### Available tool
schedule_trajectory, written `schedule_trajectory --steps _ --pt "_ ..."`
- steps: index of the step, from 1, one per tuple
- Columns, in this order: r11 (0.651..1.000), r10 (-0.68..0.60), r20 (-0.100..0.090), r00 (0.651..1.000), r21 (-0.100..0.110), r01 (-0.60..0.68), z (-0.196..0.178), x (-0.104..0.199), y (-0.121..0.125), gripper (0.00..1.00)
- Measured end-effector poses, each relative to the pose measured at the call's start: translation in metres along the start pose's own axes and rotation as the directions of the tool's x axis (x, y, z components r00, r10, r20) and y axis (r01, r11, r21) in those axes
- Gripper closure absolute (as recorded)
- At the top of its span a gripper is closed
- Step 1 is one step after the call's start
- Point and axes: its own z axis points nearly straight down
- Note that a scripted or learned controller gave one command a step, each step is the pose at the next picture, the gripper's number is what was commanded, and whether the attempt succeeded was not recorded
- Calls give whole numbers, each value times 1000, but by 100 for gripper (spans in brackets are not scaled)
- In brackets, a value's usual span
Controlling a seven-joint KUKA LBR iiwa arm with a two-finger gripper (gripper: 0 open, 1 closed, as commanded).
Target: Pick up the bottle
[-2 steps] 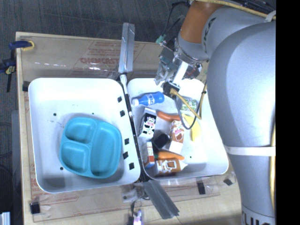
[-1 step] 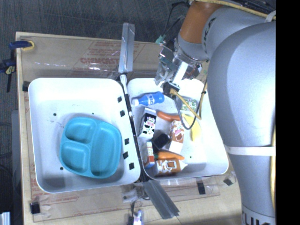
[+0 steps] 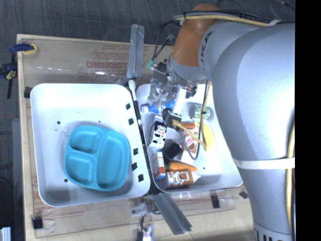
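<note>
Camera view: arm (image 3: 251,109) came in from the right and covered most of the right bin (image 3: 225,177), so the clutter was readable along the bin's left half and not much further. Pincer (image 3: 163,92) sat low over the far-left corner of that bin, above a blue-and-white item (image 3: 159,107) I couldn't identify; whether it was wide, narrow or holding anything I couldn't tell, since wrist hardware and cables blocked the tips. Best candidate for the bottle (image 3: 180,177) was the orange-and-white container lying on its side at the near edge of the right bin, up against the wall, label facing up. That put it well apart from the pincer, at the opposite end of the bin. Lying flat against the wall probably meant a pick would need a top-down approach across the body, with little room on the wall side. Between them: a small black-and-white printed piece (image 3: 159,133), a black object (image 3: 172,149), a yellow item (image 3: 206,134) that looked like a banana, all packed touching or nearly so. Left bin (image 3: 45,104) held a blue divided tray (image 3: 98,157), flat, near its middle, irrelevant to the pick. Both bins sat side by side on the tabletop (image 3: 65,54), joined by a divider (image 3: 138,139). Judgement: pick not yet made.
</note>
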Motion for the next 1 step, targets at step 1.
schedule_trajectory --steps 1 --pt "1000 16 1 1000 -1 -16 101 -40 12 0"
